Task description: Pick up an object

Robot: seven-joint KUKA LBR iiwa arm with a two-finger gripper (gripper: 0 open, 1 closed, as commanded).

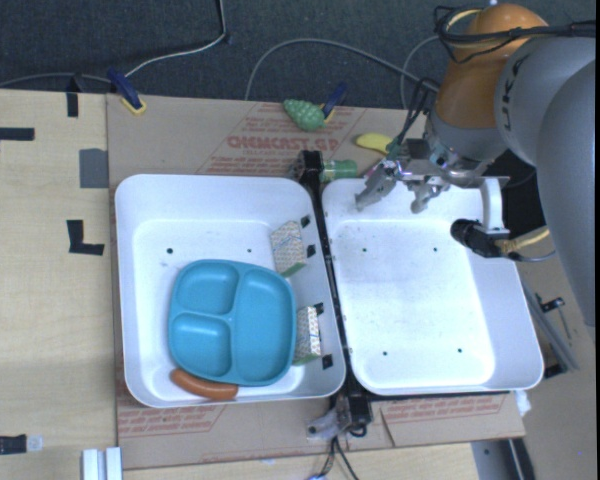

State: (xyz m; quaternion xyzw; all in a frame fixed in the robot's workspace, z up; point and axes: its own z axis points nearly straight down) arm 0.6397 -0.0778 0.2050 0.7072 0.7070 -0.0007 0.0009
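Currently gripper [395, 193] hung over the right bin's [500, 368] back-left corner, fingers spread apart, nothing between them. Candidate objects all sat in left bin [140, 268]: blue divided plate [232, 320], orange sausage [204, 385] touching its front edge, two sponges [289, 240] along the right wall.

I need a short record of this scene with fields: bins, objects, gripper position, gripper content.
bins: left bin and right bin, white, side by side
objects: blue divided plate, orange sausage and two sponges, all in left bin
gripper position: gripper above far edge of right bin
gripper content: nothing between open fingers
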